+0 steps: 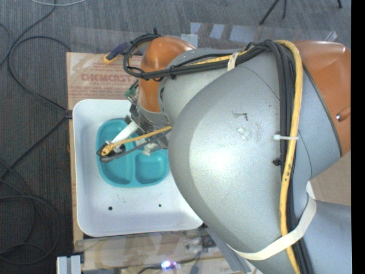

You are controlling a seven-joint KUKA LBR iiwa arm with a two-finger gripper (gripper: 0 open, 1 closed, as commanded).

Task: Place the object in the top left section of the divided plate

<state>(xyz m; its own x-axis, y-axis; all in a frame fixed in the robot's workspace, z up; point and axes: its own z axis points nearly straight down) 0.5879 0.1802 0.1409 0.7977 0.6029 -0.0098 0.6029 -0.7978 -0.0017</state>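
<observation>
Poised over plate (134, 161) at bin's (91, 210) nine o'clock to reach upper-left section; gripper (134, 136) grip state impossible to tell; arm (245, 153) hiding much

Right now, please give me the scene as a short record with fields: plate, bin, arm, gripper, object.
plate: teal divided plate, lying in the left part of the bin
bin: shallow white bin, on the bench
arm: grey arm with orange band, covering the right side of the view
gripper: gripper, low over the upper part of the plate; finger state cannot be judged
object: thin stick-like item across the plate's upper sections; whether it is held is unclear
</observation>
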